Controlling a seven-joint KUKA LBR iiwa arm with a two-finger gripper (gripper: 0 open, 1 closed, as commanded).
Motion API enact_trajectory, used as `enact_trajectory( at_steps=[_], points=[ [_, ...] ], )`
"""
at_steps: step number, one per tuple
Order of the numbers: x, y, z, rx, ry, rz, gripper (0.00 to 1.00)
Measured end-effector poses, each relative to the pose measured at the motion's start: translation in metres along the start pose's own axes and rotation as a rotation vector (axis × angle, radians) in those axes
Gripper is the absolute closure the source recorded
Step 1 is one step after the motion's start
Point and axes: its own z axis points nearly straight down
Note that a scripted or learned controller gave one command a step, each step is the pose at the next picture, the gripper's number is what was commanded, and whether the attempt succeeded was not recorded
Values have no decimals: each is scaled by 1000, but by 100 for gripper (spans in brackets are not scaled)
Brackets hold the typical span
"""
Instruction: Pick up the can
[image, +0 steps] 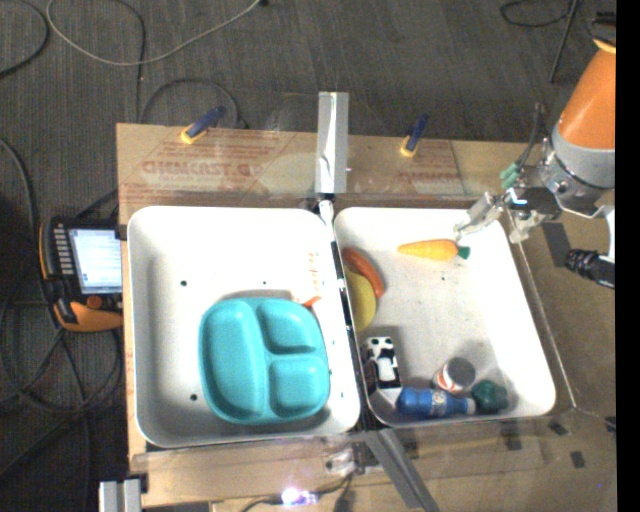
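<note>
Two shallow white bins sit side by side on the bench. The left bin (160, 240) holds a turquoise divided plate (265, 360), three compartments, lying flat toward its near right corner. The right bin (535, 345) carries the clutter. The can (456, 375) lies near the front of the right bin, a small cylinder tipped so its grey end faces up, red and white showing on its side. It is just beside a dark green rounded object (489, 395) on its right and just behind a blue bottle (432, 403) that lies on its side along the front wall; whether the can touches either is hard to tell. A black-and-white toy (381, 362) stands at the bin's front left, next to the bottle's end. Along the left wall are a yellow rounded piece (361, 300) and an orange curved piece (364, 268) above it, close together. A carrot (430, 250) with a green tip lies on the bin floor toward the far side, pointing left. The arm, grey with its orange band, enters at upper right. The gripper (497, 218) hangs over the far right corner of the right bin, just beyond the carrot's green end and well apart from the can. Its pale fingers (480, 217) show a gap between them, spread apart, nothing between them. A handheld pendant (90, 265) with a lit screen rests off the bench at left.
</note>
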Motion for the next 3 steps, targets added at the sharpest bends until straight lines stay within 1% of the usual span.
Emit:
enact_trajectory(
  at_steps=[1, 2, 3],
  points=[
    [-17, -35, 126, 3, 2, 398, 0],
    [-22, -74, 177, -16, 9, 509, 0],
    [-23, -74, 170, -15, 5, 509, 100]
  ],
)
